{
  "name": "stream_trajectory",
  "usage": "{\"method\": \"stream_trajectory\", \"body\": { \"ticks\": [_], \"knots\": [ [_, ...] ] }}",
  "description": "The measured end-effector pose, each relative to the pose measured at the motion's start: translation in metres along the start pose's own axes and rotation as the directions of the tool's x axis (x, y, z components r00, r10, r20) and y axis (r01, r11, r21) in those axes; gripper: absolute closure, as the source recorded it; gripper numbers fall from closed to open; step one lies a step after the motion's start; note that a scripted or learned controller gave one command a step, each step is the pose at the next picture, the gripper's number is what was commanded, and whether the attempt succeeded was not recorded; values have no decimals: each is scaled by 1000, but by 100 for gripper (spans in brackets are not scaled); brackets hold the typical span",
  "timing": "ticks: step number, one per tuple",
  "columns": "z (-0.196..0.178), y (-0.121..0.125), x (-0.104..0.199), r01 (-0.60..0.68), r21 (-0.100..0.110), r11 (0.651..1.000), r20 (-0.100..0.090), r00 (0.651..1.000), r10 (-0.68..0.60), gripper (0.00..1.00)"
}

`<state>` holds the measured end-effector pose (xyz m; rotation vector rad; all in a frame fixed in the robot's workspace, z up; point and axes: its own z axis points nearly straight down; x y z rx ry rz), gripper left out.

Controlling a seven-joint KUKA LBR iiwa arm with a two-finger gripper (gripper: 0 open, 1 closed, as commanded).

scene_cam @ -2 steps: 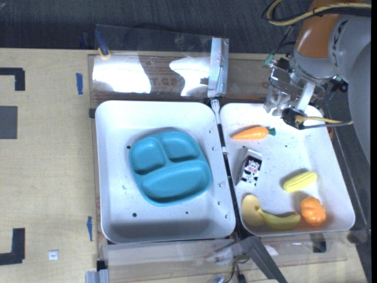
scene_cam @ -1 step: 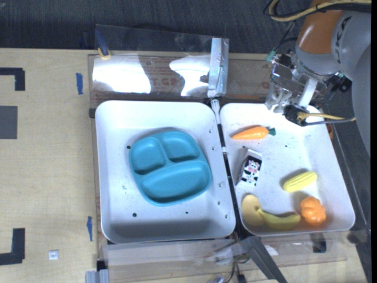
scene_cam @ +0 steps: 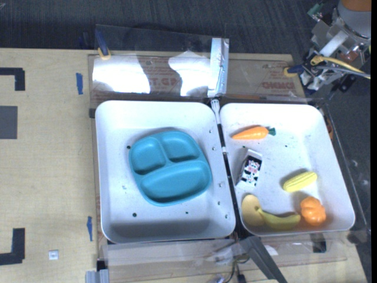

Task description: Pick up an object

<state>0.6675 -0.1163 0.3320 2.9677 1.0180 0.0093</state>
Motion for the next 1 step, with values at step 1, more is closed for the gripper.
{"method": "stream_trajectory", "body": {
  "ticks": [1],
  "knots": [
    [56,-63,37,-137,11,991,10,991,137,100]
  ]
}}
